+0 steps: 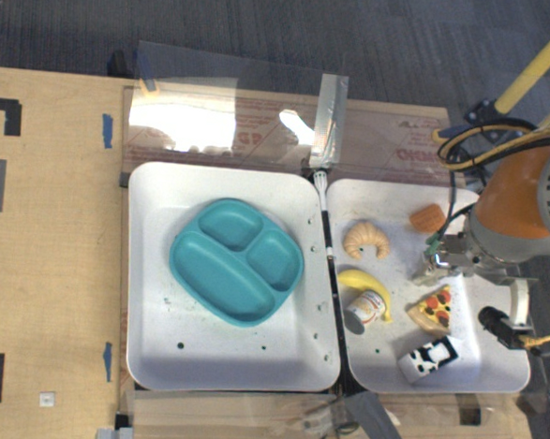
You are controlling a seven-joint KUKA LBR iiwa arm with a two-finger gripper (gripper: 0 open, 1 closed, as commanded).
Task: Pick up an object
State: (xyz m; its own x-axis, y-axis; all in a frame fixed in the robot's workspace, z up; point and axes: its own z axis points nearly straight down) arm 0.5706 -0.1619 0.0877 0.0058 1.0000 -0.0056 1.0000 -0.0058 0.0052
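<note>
Wooden worktop [36,272] on dark carpet [270,21], carrying two white bins. Left bin [144,345] holds a teal divided plate [237,260]. Right bin [500,366] holds a croissant [367,237], an orange block [427,217], a banana [364,286] touching a small can [366,308], a pizza slice [433,309] and a black-and-white box [429,356]. The tool [435,261] sits just above the pizza slice; whether it is released or clenched cannot be told. Yellow cables [473,143] loop behind the arm [525,208].
</note>
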